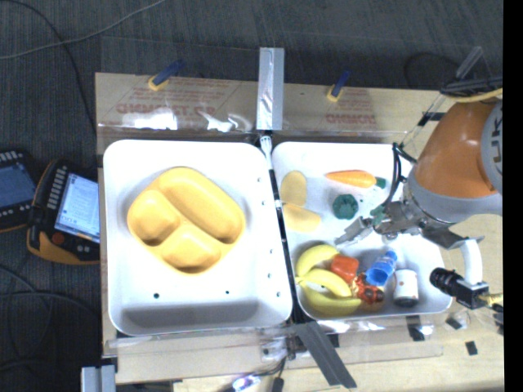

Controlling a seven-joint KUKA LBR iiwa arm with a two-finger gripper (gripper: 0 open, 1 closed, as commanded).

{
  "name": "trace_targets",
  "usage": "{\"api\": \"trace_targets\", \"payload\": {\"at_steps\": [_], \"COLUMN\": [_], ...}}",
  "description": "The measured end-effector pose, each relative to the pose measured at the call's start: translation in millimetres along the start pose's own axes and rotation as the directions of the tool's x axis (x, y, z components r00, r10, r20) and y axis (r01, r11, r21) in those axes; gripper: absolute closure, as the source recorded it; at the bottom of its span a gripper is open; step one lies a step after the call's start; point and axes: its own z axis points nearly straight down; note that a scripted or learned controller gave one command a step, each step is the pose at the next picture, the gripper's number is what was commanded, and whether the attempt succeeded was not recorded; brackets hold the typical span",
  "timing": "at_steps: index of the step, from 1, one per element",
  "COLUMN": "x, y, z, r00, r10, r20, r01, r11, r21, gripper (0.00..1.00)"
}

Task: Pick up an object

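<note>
My gripper point(364, 227) hangs over the middle of the right bin point(409, 155), reaching in from the right below the arm's orange band point(459, 149). Just left of it and a little farther back lies a small green object point(346, 206). An orange carrot point(351, 178) rests near the bin's back wall. Toward the front are yellow bananas point(323, 280), a red object point(345, 266), a blue bottle point(380, 269) and a white cylinder point(405, 287). Nothing shows inside the gripper.
Two pale yellow pieces point(296, 198) lie at the right bin's left side. A big yellow lumpy object point(185, 217) fills much of the left bin point(122, 300). The divider between the bins point(278, 219) runs front to back. A handheld device point(65, 215) sits off the bench at left.
</note>
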Motion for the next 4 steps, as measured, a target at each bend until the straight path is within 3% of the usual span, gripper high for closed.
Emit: {"api": "trace_targets", "payload": {"at_steps": [1,2,3,4], "x": [-40.8,-51.3,-52.0,29.2], "y": [96.2,144.2,146.4,163.6], "z": [109.2,110.1,98.3,1.5], "r00": [0.998,1.000,0.999,0.998], "r10": [0.070,-0.028,-0.031,-0.064], "r20": [0.004,0.001,0.009,0.002], "r01": [-0.070,0.028,0.031,0.064], "r11": [0.997,1.000,0.999,0.998], "r21": [-0.013,0.000,-0.007,0.000], "gripper": [0.00,0.00,1.00,1.00]}}
